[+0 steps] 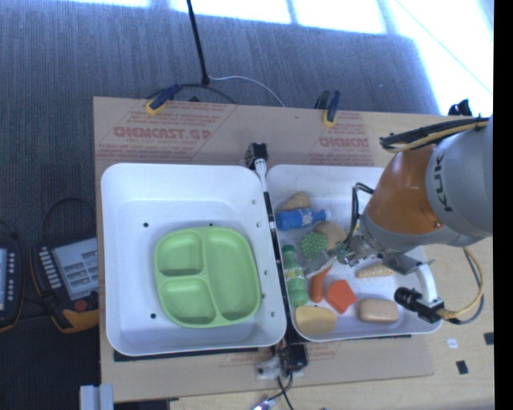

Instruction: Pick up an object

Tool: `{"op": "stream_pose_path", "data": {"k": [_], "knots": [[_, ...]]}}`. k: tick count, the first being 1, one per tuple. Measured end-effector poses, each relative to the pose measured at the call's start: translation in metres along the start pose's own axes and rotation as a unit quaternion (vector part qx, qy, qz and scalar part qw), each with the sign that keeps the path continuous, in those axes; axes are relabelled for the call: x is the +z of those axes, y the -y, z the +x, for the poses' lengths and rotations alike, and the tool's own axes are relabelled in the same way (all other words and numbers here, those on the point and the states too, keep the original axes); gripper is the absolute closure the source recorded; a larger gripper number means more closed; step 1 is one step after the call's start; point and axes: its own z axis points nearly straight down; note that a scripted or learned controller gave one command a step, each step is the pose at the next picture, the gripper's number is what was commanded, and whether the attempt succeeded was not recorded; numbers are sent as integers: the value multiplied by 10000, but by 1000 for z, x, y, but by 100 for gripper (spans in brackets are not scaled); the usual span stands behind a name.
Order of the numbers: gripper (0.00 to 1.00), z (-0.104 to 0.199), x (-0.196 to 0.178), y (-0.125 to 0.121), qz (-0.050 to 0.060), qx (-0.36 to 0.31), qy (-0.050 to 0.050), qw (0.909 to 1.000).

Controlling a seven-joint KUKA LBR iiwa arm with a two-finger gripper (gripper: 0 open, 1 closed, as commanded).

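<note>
Two bins: left bin [128, 240] holds a green tray [207, 276], right bin [365, 178] the toys. Arm [417, 200] hangs low at centre-right, gripper [346, 252] by carrot [319, 284] & green ball [313, 243]; grip state can't be told. Reach step prob.; next needs a descent onto one toy.

You're looking down on dark grey ribbed carpet [64, 64] around a brown-board desk [160, 128]. Sunlight falls in bright patches [337, 12] along the top. A handheld controller [68, 276] lies at left.
</note>
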Motion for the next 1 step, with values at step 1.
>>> {"op": "stream_pose_path", "data": {"k": [1], "knots": [[0,12,0,19,-18,1484,-7,9889]]}}
